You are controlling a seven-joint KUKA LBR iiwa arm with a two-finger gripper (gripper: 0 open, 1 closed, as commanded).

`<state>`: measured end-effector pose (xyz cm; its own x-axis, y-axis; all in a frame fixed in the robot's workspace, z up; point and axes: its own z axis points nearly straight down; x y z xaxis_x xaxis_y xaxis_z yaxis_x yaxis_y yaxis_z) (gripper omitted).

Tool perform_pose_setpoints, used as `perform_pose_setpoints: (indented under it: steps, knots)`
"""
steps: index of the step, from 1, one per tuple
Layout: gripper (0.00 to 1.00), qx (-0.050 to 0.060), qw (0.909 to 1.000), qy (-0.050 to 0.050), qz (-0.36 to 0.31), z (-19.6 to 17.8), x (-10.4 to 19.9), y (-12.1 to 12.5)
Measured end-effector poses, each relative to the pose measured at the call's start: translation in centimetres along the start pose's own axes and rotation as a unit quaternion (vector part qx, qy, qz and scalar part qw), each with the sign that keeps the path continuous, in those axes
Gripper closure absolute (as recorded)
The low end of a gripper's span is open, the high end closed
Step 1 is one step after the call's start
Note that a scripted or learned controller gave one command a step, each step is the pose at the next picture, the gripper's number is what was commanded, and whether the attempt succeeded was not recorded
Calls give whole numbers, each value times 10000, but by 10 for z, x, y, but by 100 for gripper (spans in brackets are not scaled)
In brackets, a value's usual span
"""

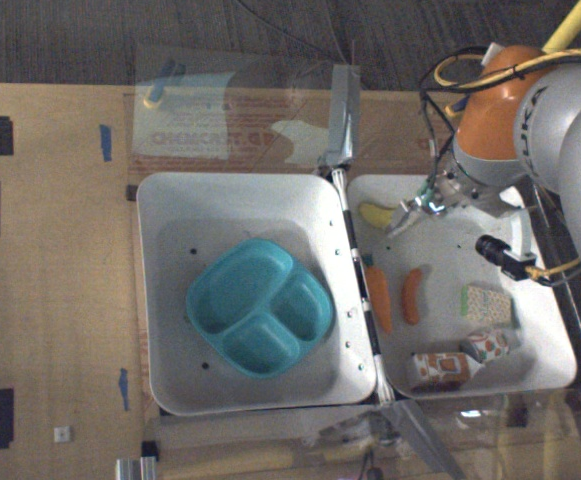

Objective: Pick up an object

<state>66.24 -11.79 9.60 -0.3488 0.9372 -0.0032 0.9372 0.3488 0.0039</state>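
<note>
The gripper [417, 211] hung over the right bin [548, 346], fingers slightly spread and gripping nothing. A yellow banana [375, 214] lay just left of the fingertips; an orange sausage [411, 297] and carrot [378, 299] lay below them.

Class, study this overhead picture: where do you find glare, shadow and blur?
Camera view: glare on the clear sheet above the left bin; soft shadow inside that bin around the teal divided plate; the gripper looks slightly blurred; the small boxes show no readable print.
</note>
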Motion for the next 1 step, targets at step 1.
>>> perform_pose_setpoints:
  steps: [1]
  knots:
    - [0,14,9996,15,-287,-16,25,-51]
